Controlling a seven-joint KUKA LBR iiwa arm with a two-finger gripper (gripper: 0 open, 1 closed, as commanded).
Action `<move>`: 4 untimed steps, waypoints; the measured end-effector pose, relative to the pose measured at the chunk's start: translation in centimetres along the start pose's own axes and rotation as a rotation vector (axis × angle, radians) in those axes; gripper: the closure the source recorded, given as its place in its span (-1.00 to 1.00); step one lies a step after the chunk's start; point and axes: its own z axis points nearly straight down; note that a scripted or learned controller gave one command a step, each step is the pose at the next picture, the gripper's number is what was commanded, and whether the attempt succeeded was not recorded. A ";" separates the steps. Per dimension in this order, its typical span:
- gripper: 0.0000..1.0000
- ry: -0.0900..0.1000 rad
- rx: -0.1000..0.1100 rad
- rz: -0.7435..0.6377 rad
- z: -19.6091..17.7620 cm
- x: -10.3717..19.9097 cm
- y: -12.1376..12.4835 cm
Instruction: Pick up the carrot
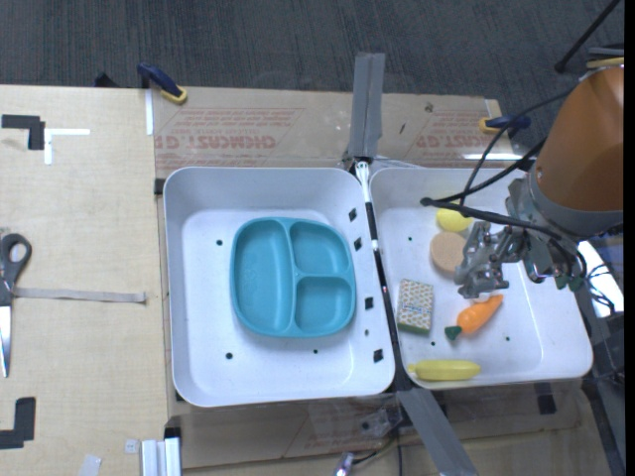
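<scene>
The carrot [477, 316] is orange with a green stem end and lies in the right bin [556, 350], pointing up to the right. My gripper [479, 282] hangs just above its upper end, fingers pointing down, with the orange-banded arm behind it at the right edge. Nothing shows between the fingers.
The right bin also holds a speckled sponge [416, 305], a tan round disc [448, 253], a yellow piece [452, 221] at the back and a banana [445, 370] at the front. A teal divided plate [294, 277] lies in the left bin [198, 296]. Scissors [10, 286] lie on the bench.
</scene>
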 end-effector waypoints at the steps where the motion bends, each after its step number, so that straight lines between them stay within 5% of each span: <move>1: -1.00 0.001 0.000 0.000 0.0 0.0 0.0; 2: -1.00 0.002 -0.001 0.019 14.7 -1.2 -3.1; 3: -1.00 0.001 -0.001 -0.063 16.5 -1.1 -8.3; 4: -1.00 0.001 -0.002 -0.109 16.4 -3.1 -4.5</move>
